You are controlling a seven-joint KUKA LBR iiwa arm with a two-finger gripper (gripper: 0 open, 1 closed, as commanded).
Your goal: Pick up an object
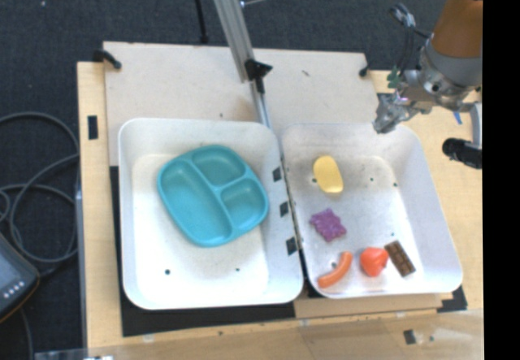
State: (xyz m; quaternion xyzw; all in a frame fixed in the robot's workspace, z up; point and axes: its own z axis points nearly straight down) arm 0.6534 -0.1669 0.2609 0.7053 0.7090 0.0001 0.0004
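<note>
Arm: seen at the upper right of the frame, its orange band above a grey wrist, reaching in from the right edge.
Hand (388,119): poised over the upper right corner of the right bin (431,188); whether it is wide or narrow cannot be told, and nothing is seen held.
Left bin (134,212): taken up by a teal divided plate (213,194), probably set apart as a drop-off place.
Right bin contents: a yellow piece (328,174) near the upper middle, a purple piece (328,225) below it, and along the lower edge an orange sausage-like piece (336,269), a red-orange piece (373,262) and a brown bar (400,258).
Reason for layout: the pieces are judged to be kept loose and apart so that each can be gripped singly.
Nearest candidate: the yellow piece, lying to the lower left of the hand, near but apart.
Stage: no pick is judged to have been made yet.
Worktop (162,82): pale board under both bins.
</note>
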